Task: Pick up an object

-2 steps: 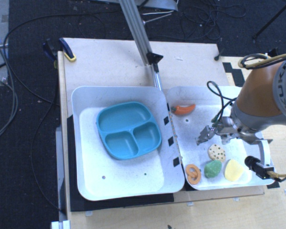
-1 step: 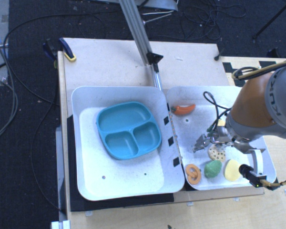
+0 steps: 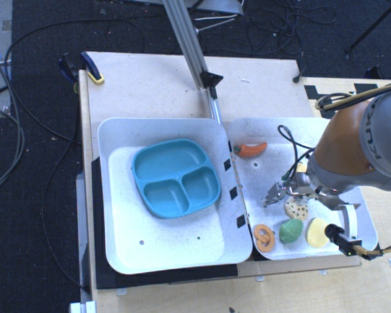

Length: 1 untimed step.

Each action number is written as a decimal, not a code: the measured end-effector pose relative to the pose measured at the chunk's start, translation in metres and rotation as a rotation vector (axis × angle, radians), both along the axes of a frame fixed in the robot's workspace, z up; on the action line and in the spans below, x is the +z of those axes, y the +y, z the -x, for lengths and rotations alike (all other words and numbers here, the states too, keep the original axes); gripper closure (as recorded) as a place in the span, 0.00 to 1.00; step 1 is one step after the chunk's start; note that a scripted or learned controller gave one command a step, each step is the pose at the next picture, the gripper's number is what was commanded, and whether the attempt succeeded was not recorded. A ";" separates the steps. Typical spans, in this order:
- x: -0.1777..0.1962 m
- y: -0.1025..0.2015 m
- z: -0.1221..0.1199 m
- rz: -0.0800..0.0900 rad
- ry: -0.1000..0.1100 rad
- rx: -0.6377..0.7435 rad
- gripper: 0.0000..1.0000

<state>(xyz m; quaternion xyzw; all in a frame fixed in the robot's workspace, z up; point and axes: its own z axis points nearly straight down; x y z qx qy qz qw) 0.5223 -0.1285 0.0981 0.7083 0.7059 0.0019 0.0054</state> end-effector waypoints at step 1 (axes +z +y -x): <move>0.012 -0.001 -0.002 0.005 -0.010 -0.002 1.00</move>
